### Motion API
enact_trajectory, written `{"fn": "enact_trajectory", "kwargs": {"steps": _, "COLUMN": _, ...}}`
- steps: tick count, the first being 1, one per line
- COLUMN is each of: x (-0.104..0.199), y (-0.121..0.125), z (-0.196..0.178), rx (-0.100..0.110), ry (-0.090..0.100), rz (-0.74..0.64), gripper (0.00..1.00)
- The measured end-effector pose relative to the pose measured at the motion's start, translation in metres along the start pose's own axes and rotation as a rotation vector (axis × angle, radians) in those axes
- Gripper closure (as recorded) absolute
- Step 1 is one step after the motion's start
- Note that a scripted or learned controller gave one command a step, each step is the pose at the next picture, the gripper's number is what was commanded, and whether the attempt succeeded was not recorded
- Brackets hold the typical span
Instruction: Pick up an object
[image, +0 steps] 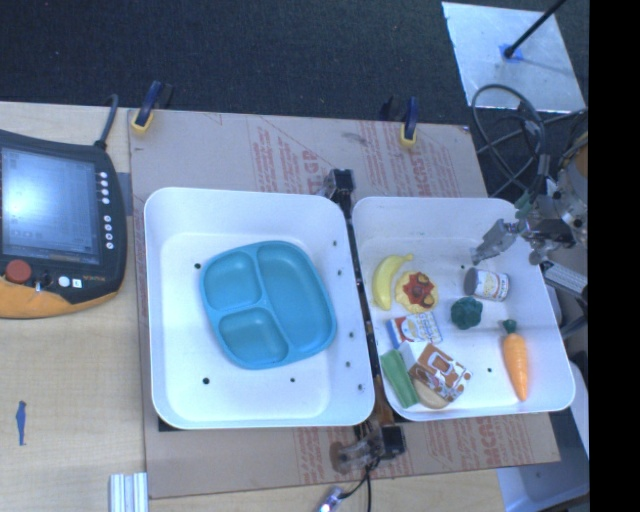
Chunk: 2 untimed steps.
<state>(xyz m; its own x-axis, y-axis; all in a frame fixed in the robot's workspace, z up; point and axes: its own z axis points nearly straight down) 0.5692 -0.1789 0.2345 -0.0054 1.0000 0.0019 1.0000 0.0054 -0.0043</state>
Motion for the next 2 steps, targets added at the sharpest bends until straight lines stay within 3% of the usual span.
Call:
{"fn": "enact_trajectory", "kwargs": {"steps": 1, "x": -0.025, "y": 0.008, "z": 0.118, "rx": -0.013, "ry": -0.008, "rz": -0.001, "gripper": 0.0}}
{"fn": "enact_trajectory", "kwargs": {"steps": 2, "x": 0.008, "y": -0.038, "z": 0.137, "rx": 0.0, "ry": -0.002, "rz": 0.001, "gripper": 0.0}}
